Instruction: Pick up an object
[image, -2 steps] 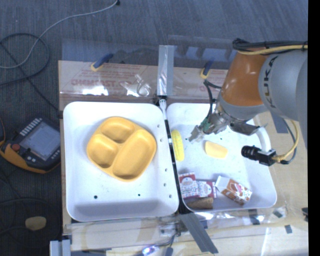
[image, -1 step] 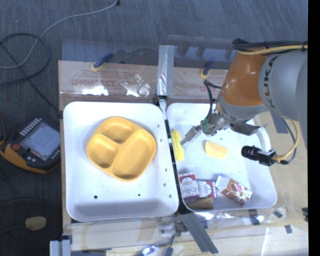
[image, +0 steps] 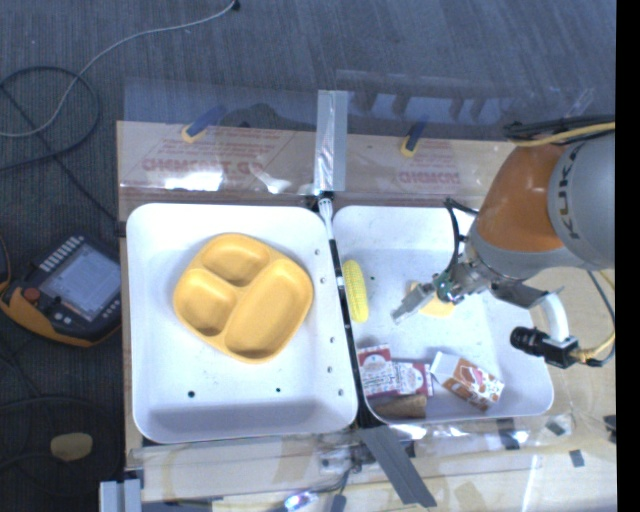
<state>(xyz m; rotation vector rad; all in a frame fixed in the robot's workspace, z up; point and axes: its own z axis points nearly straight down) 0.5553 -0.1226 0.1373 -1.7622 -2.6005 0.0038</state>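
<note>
My gripper (image: 418, 298) hangs low over the middle of the right bin (image: 400, 235), on the grey arm with the orange band (image: 520, 215) that reaches in from the right. A small pale yellow object (image: 438, 308) lies just under and to the right of the gripper tip, partly hidden by it. A yellow corn cob (image: 354, 290) lies along the bin's left wall. Near the front sit a red and white packet (image: 385, 375), an orange carton (image: 472, 382) and a brown item (image: 400, 405).
The left bin (image: 150, 400) holds a yellow divided plate (image: 243, 295). A black fitting with cables (image: 540, 342) sticks out beside the wrist over the right bin's right rim. A handheld pendant (image: 65, 290) lies on the floor at left.
</note>
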